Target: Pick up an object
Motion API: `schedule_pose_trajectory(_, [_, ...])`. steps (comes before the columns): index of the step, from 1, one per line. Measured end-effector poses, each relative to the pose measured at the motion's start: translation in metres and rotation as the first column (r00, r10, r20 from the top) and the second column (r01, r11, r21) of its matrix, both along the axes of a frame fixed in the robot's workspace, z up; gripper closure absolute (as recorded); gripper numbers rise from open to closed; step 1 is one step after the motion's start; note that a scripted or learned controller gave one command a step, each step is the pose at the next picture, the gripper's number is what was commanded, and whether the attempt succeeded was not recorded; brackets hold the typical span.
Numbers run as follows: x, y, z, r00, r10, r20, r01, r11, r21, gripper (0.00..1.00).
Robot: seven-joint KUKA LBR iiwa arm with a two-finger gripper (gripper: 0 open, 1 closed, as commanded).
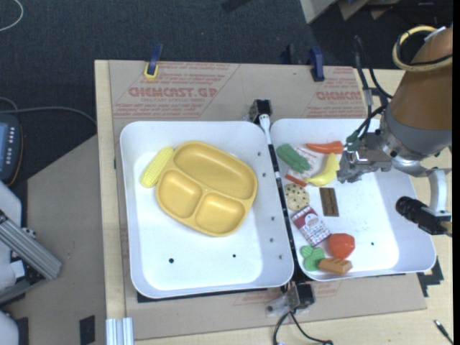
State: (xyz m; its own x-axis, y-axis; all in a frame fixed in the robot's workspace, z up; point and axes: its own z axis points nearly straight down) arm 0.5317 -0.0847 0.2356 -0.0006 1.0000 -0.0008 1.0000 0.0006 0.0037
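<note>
Toy food crowds the left side of the right bin (402, 261), under the arm's gripper (350, 165).
Nearest the frame's bottom lie a carrot (334, 266), green piece (311, 253) and tomato (342, 244); above them a red-and-white packet (311, 226), brown bar (328, 201) and cracker (295, 195); farther up a banana (325, 172), green vegetable (293, 156) and orange pepper (324, 148). The gripper hangs beside the banana; its grip cannot be told. Left bin (144, 257) holds a yellow tray (205, 187) and corn cob (156, 167).

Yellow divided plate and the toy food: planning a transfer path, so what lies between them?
In the camera view, bare white floor of the left bin, then the two bins' adjoining rims, separate the yellow divided plate from the cookie and other toy food.
</note>
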Motion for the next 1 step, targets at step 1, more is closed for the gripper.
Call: schedule_pose_trajectory(1, [0.0059, 0.0044, -0.0174, 1.0, 0.0, -0.007, 0.0, 1.0, 0.002, 1.0])
